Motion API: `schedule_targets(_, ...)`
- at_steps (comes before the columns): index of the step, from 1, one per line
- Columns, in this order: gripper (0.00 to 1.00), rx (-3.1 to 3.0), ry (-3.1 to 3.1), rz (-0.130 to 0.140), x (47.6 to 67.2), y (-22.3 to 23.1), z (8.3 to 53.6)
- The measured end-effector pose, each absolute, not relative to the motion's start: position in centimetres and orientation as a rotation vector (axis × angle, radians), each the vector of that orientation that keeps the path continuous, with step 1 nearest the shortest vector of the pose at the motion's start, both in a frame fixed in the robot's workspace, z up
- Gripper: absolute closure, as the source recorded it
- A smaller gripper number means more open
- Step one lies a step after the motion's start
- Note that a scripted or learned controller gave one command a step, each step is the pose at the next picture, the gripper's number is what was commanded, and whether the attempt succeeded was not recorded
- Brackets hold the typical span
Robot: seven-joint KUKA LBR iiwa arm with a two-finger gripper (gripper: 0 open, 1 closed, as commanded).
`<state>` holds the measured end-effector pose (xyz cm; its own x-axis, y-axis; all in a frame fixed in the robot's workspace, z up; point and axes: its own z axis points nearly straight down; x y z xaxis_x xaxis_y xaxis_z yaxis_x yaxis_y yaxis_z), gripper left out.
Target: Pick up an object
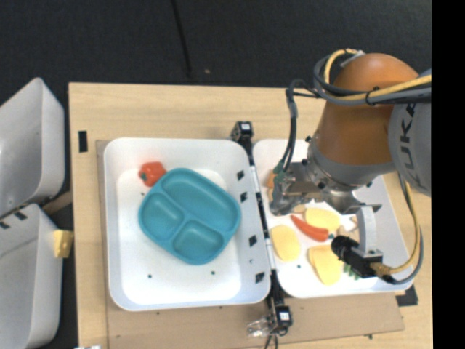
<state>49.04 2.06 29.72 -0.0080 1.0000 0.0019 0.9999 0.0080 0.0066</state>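
Camera view: looking down at a slant on both bins, arm coming in from 3 o'clock.
Pincer: low over the right bin, near its left wall. Honestly can't tell what state it's in, the wrist body covers most of it.
Closest candidate: a red chili pepper lying just at 5 o'clock of the pincer, flat on the bin floor, nothing lifted as far as I can see.
Around it: a pale yellow piece touching the pepper at its 1 o'clock, a yellow slice at the pepper's 8 o'clock, and another yellow slice at its 6 o'clock.
Progress: I'd call it the approach or grasp-attempt stage. Nothing visibly held, so the pick and the lift are both left to do.
Arm pose: orange band sits above the grey wrist, the whole thing folded down steeply over the right bin, cables looping off toward 5 o'clock.
Further out: left bin holds a blue divided plate in the middle, with a small red tomato-ish thing at the plate's 10 o'clock, touching its rim.
Bench: light wood, carrying both bins.
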Motion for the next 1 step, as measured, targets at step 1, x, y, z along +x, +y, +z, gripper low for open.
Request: schedule_targets(1,1.00,2.205,2.219,0.026,49.09,4.32,46.38)
